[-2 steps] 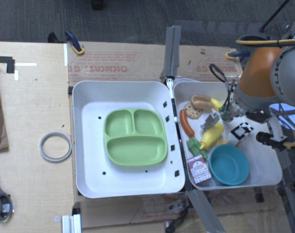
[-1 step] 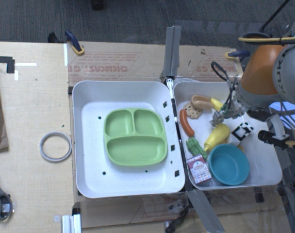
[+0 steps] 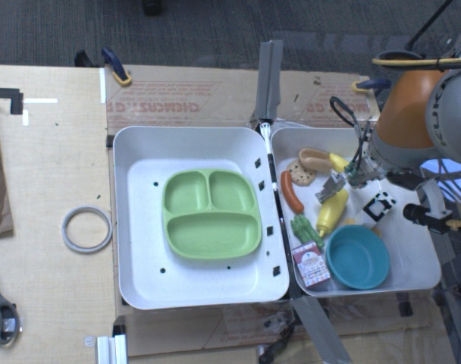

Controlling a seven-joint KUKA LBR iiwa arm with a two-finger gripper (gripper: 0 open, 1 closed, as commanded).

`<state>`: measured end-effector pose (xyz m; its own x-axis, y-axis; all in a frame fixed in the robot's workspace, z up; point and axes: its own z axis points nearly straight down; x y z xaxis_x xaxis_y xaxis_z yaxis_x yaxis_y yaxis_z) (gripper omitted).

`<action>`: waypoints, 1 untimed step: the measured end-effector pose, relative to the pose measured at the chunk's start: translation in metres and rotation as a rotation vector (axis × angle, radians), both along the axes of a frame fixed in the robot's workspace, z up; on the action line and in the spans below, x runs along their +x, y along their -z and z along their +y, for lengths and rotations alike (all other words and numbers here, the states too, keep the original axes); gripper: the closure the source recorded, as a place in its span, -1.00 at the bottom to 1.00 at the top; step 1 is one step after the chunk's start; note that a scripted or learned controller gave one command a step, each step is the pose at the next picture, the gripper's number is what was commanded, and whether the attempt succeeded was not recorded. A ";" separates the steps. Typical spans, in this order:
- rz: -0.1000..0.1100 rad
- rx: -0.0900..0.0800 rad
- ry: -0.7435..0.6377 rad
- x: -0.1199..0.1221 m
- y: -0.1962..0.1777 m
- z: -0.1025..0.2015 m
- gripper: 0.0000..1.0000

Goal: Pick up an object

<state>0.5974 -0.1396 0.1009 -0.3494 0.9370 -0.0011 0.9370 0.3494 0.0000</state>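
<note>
Jaws (image 3: 338,182) of bare metal, spread unclear, hover over a glossy yellow mustard bottle (image 3: 331,212) beside a round blue bowl (image 3: 357,257).

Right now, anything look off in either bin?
Nothing spilled or broken. The right bin is crowded: hot dog, mustard bottle, banana, blue bowl and a small carton lie packed together, some touching. The left bin holds a green divided plate, flat and upright.

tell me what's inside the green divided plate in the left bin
Nothing lies in the green plate: all three compartments show bare. It sits flat in the left bin, so the bin floor beneath it is covered and cannot be checked.
</note>
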 end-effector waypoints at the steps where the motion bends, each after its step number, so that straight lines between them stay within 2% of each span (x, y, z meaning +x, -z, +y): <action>1: -0.001 0.000 0.005 0.000 -0.009 -0.002 1.00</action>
<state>0.5975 -0.1414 0.1101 -0.3447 0.9387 -0.0018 0.9387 0.3447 0.0009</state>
